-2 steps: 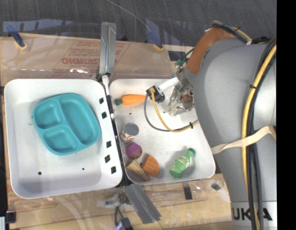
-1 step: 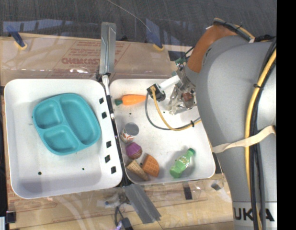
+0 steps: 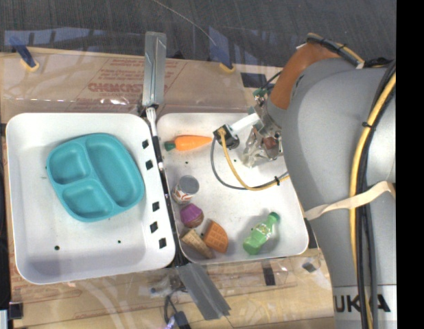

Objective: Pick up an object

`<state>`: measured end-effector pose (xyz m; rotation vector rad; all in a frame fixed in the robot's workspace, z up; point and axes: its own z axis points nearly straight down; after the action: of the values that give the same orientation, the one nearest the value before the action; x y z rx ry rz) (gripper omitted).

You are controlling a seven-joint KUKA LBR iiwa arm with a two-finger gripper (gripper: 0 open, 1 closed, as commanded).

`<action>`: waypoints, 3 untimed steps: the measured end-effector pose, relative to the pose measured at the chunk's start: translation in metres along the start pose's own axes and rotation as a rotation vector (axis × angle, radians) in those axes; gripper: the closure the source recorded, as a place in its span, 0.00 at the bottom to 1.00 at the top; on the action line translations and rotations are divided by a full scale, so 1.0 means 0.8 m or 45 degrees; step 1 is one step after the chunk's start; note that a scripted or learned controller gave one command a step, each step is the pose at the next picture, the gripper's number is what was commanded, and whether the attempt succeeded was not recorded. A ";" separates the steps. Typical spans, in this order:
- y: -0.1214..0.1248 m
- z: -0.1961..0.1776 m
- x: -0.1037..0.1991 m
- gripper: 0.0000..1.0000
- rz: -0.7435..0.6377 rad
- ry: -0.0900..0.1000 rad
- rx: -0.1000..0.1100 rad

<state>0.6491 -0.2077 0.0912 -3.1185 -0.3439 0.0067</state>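
Currently gripper (image 3: 256,149) in right bin (image 3: 284,187) nr carrot (image 3: 191,142), yellow cable (image 3: 229,173) looping beside. Jaw state: can't tell, wrist blocks view.

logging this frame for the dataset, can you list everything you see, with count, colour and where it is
bins: 2, white, side by side on the bench
divided plate: 1, teal, in the left bin
toy carrot: 1, orange with green top, upper left of the right bin
small can: 1, grey lid, left side of the right bin
purple ball: 1, purple, below the can
ice cream cones: 2, tan and orange, near edge of the right bin
bottle: 1, green, lower right of the right bin
cable: 1, black and yellow, looping over the right bin
arm: 1, grey with orange band, from the right
gripper: 1, over the right bin's upper right
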 end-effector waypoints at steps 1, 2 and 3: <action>-0.003 -0.013 0.002 1.00 -0.011 0.001 0.002; -0.005 -0.025 0.003 1.00 -0.018 0.000 0.005; 0.000 0.000 0.003 1.00 0.010 -0.002 0.000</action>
<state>0.6517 -0.2068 0.0910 -3.1198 -0.3313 0.0086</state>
